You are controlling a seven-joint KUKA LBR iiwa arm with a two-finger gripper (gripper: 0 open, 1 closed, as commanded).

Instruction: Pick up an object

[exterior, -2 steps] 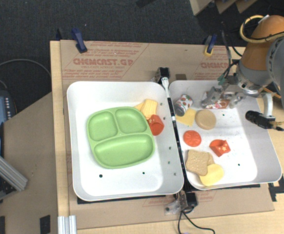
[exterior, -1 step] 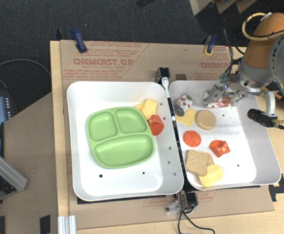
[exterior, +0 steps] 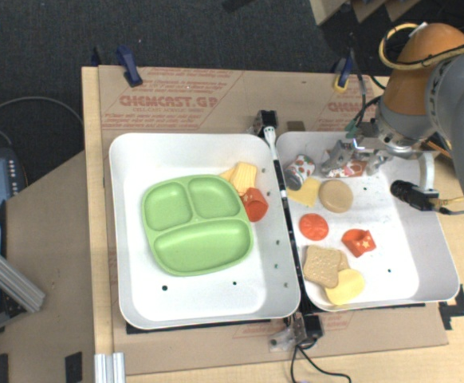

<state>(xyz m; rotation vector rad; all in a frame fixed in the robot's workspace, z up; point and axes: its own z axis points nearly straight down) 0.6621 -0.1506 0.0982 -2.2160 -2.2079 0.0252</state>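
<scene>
Green tray (exterior: 198, 225) in left bin (exterior: 128, 214)

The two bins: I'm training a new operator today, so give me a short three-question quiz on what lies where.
1. True or false: the green tray lies in the left bin.
2. Which sits nearest the gripper? A) the toast B) the tan disc C) the red cube
3. Fill in: the corn lies just beyond the tray's far-right corner, in the ____ bin.

Key: 1 true; 2 B; 3 left.
</scene>
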